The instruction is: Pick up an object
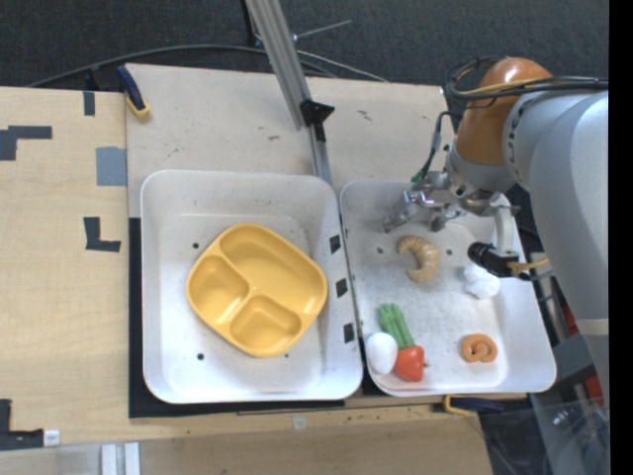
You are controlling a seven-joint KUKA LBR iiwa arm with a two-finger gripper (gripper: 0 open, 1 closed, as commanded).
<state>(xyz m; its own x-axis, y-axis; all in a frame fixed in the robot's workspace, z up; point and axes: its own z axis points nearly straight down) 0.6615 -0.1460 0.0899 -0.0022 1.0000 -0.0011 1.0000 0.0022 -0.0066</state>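
The tan, croissant-shaped piece [420, 257] lies in the far half of the right bin [526, 368], curved, with its ends turned towards the near side. Just beyond it, on its far side, hangs the gripper [423, 209] — a tangle of metal parts seen from above. Whether it is spread or clenched cannot be made out, and nothing can be seen gripped in it. The grey arm with its orange band covers the far right corner of this bin.

Right of the croissant, against the right wall, sits a small white crumpled lump [482, 283], its far edge partly covered by robot hardware. Near the front right is an orange ring [479, 348]. At the front left a green stalk [395, 322], a red piece [409, 362] and a white egg-like piece [381, 350] crowd together, touching — too small to name for certain.

The left bin [150, 265] holds a yellow divided plate [257, 287]. A metal rail [275, 38] slants in from the far edge, cut off at the top.
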